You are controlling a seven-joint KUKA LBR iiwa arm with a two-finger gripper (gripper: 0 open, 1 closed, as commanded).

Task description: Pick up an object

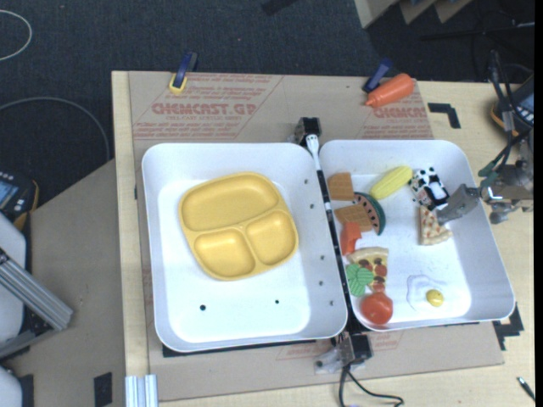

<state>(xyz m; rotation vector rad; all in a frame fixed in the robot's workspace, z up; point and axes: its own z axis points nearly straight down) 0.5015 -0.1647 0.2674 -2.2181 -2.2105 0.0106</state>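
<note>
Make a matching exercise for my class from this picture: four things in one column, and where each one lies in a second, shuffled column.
Things:
1. yellow divided plate
2. tomato
3. fried egg
4. corn cob

Places:
A. near edge of the right bin, beside the divider
B. far part of the right bin
C. left bin
D. near part of the right bin, right of the tomato

Pairs: 1-C, 2-A, 3-D, 4-B
</note>
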